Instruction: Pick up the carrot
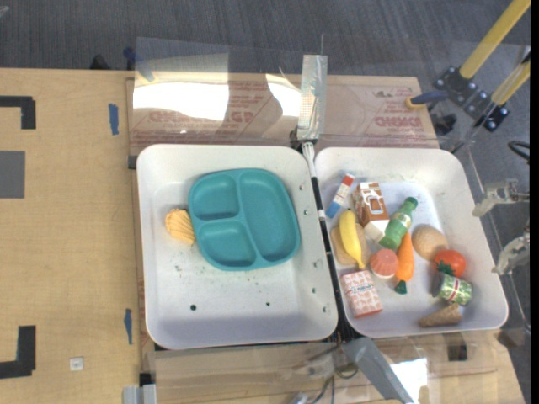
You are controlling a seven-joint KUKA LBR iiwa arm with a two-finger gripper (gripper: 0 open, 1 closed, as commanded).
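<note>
A: Carrot?
B: The carrot (405,259) is in the right bin (482,225), about mid-bin. It lies flat, orange body up-frame, green end pointing at the near rim.
A: Neighbours?
B: A green bottle (397,223) is just above it, the two touching or nearly so. A pink round piece (384,263) sits tight on its left. A potato (428,241) is just to its right, and a tomato (449,262) is past that.
A: The rest of that bin?
B: A banana (349,238) is near the left wall and a carton (370,202) is above it. A slim tube (343,192) is by the top left. A red-and-white box (362,293) is at the near left. A can (455,290) is under the tomato, and a brown piece (442,316) lies by the near rim.
A: Left bin?
B: The left bin (160,251) has a teal divided plate (244,219), with a yellow shell shape (179,224) touching the plate's left edge. Both bins sit on the counter (59,225).
A: End effector state?
B: Cannot tell how open it is, or whether it has hold of anything. Nothing is gripping the carrot; it rests in the bin.
</note>
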